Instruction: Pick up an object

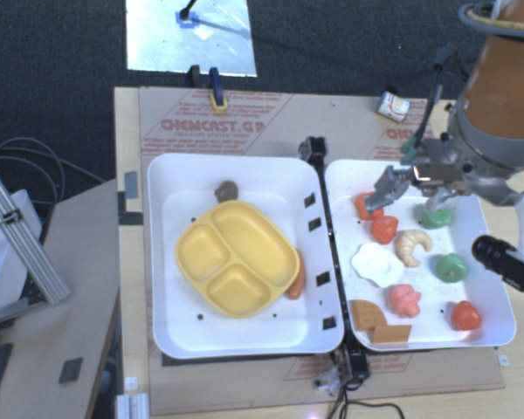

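- The pincer is being held open with nothing between its fingers, above the right bin.
- No object is being lifted yet; the red toy is lying just below the pincer.

Arm cut off by top and right edges at 2 o'clock. Gripper covers part of a red piece and a green one. Carrot mostly hidden under the yellow tray, 4 o'clock side. Brown lump at tray's 12 o'clock too small to identify. Black part runs off the right edge.
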`<state>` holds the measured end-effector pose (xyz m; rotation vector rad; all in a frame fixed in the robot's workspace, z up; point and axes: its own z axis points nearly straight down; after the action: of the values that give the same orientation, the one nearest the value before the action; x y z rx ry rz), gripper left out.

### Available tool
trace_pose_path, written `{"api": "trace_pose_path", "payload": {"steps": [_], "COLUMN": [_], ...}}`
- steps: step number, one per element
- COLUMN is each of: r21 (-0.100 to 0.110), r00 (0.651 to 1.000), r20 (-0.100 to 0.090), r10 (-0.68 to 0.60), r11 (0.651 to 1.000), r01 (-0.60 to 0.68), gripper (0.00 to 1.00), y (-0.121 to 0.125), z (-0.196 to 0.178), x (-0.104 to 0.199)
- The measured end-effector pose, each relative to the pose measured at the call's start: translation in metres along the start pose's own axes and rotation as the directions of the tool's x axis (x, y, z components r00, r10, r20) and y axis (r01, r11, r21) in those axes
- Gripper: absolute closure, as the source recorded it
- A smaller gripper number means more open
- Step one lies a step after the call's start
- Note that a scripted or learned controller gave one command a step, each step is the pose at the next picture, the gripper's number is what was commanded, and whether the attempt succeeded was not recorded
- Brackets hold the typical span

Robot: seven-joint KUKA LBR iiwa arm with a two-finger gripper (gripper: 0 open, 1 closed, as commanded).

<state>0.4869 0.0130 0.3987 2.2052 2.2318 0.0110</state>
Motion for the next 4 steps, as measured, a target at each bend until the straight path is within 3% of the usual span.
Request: {"api": "trace_pose_path", "payload": {"steps": [1,2,3,4], "r21": [0.005,0.01,0.011,0.005], "r00": [1.0,1.0,1.0,1.0], "r20": [0.001,0.001,0.005,-0.002], "r10": [0.004,0.0,0.018,0.001], "r11": [1.0,1.0,1.0,1.0], "r01": [-0.004,0.0,-0.018,-0.001], "gripper": [0.0,0.0,0.0,0.0], "y": [0.0,0.0,0.0,0.001], "z": [0.006,0.075,0.128,0.111], "x": [0.057,0.165,0.09,0.181]}}
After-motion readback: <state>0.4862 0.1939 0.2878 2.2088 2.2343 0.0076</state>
